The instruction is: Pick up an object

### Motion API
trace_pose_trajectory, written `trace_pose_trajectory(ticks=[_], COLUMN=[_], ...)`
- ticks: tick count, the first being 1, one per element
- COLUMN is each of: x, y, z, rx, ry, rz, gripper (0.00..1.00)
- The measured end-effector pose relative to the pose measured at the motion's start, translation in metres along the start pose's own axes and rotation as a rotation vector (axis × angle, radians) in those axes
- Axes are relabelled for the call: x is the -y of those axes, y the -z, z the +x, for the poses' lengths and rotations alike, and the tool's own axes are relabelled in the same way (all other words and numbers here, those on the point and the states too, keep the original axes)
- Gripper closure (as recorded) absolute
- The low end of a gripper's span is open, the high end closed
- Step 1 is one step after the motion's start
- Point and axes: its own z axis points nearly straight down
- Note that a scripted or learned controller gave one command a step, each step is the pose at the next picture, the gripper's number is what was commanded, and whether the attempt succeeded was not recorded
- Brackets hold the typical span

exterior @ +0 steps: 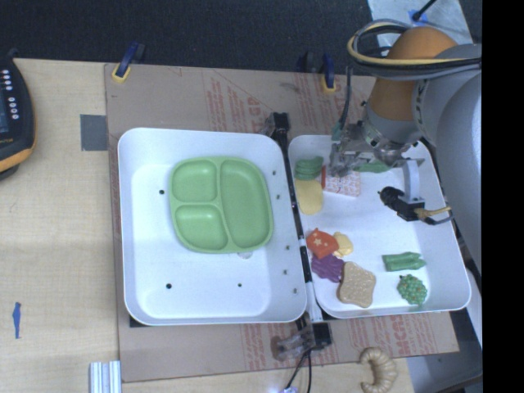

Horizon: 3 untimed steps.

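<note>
You've got the arm (426,80) coming in from the right, wrist bent down over the far end of the right bin (442,244). The gripper (348,160) sits just above a small pink-and-white block (344,184); can't tell its grip state.

The grey arm (458,121) comes in from the right side of the view and bends down toward the surface. An orange band (405,72) sits above the wrist, and a dark cable with a yellow stripe loops over it. Below the band, the metallic wrist points downward. The gripper (348,160) hangs low at its end, seen from above.
</note>
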Motion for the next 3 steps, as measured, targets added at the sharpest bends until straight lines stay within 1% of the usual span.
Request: trace_pose_trajectory(ticks=[1,2,3], x=[0.079,0.076,0.053], y=[0.039,0.037,0.066], z=[0.002,0.002,-0.111], rx=[-0.006,-0.005,0.002], ry=[-0.009,-0.007,-0.014], rz=[0.008,0.005,-0.002], gripper=[1.0,0.0,0.0])
